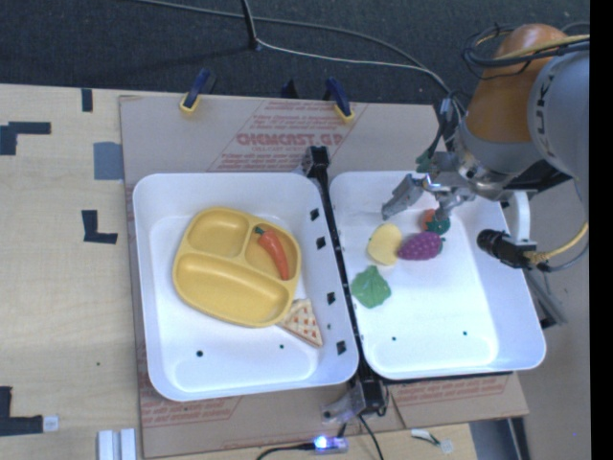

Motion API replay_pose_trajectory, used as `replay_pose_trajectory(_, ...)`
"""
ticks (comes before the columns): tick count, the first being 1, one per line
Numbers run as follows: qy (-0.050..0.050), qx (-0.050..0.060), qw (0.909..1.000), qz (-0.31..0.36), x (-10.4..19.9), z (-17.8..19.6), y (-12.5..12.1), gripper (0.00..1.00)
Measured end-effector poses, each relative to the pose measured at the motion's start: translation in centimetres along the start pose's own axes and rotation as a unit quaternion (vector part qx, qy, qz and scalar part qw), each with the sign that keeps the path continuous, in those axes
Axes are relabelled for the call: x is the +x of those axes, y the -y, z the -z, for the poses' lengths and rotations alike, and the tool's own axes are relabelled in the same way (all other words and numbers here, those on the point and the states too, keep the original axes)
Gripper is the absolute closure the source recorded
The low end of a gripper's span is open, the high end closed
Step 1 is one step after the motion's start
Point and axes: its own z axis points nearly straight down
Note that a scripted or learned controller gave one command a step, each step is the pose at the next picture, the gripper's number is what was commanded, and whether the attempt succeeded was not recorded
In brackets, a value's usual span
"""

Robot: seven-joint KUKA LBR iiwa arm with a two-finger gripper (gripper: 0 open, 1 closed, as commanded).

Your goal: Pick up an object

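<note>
In the right half of the frame, the right bin [498, 338] carries a small group of toy foods near its upper left part: a yellow piece [384, 243], a purple grape bunch [420, 247] touching it on the right, a green leafy piece [371, 287] a little lower, and a small red and green item [437, 222] just above the grapes. The gripper [431, 192] hangs over this group, close to the small red and green item, which probably means the arm is choosing one of these pieces to pick up; nothing is visible between the jaws, and I cannot tell if they are released or clenched. In the left bin [158, 353], a yellow divided plate [230, 286] lies in the centre with a red chili pepper [274, 250] resting in its upper right compartment, and a waffle slice [305, 324] lies at the plate's lower right edge. Both bins sit on a cardboard sheet [268, 137], held by blue and yellow clamps [194, 92] at the top. The sheet lies on a light wooden tabletop [57, 286] with dark tape marks. Dark carpet floor [115, 27] with cables [251, 22] fills the top of the frame.
</note>
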Motion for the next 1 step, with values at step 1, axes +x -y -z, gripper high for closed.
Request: replay_pose_trajectory(1,0.000,-0.003,1.0000,0.002,4.90,5.67,-4.61,0.00)
